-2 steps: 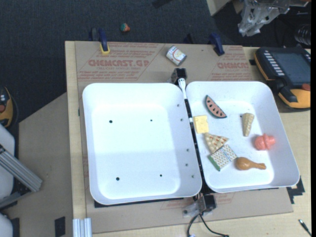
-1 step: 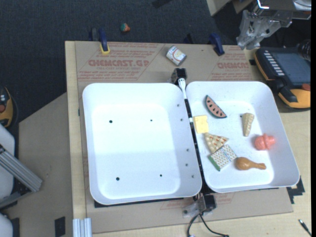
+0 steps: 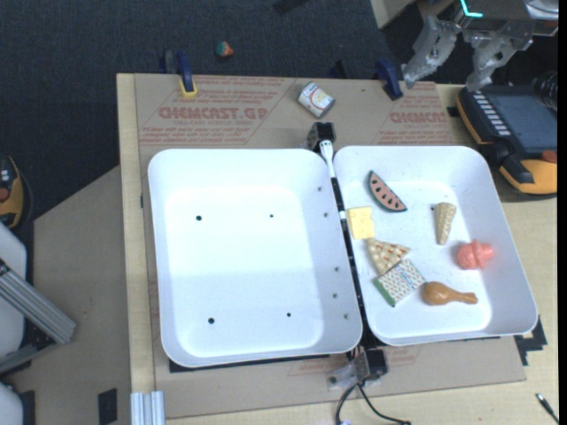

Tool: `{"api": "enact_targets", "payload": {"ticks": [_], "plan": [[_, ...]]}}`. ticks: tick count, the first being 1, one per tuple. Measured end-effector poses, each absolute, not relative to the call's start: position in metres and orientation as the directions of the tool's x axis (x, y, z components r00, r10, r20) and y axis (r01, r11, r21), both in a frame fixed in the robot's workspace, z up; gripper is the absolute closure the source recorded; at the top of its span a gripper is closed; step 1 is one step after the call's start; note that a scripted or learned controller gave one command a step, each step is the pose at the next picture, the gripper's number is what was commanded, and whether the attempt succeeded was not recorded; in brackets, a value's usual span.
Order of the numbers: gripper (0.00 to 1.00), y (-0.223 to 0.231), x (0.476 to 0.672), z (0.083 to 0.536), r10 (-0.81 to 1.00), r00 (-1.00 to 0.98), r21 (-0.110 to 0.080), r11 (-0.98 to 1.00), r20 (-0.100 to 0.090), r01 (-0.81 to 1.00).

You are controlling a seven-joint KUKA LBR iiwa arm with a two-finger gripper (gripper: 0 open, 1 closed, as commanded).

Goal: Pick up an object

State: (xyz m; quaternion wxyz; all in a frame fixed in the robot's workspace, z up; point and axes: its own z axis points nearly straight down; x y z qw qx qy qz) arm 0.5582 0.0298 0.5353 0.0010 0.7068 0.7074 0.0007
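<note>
Above the far right corner of the bench, the gripper (image 3: 459, 58) hangs with its two fingers spread apart, gripping nothing and touching nothing. The toys (a watermelon slice (image 3: 386, 192), a drumstick (image 3: 447, 295), a pink lump (image 3: 476, 254)) lie in the right bin (image 3: 507, 277).

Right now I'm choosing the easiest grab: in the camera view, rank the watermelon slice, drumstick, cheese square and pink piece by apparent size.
1. Drumstick and watermelon slice: they look alike in length, so I won't split them.
2. Pink piece.
3. Cheese square, close to the pink piece.
</note>
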Motion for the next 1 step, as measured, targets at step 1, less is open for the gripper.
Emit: {"api": "enact_targets", "payload": {"ticks": [1], "plan": [[0.00,0.0674,0.5452,0.2648,1.000,-0.001,-0.019,0.001,-0.002,1.000]]}}
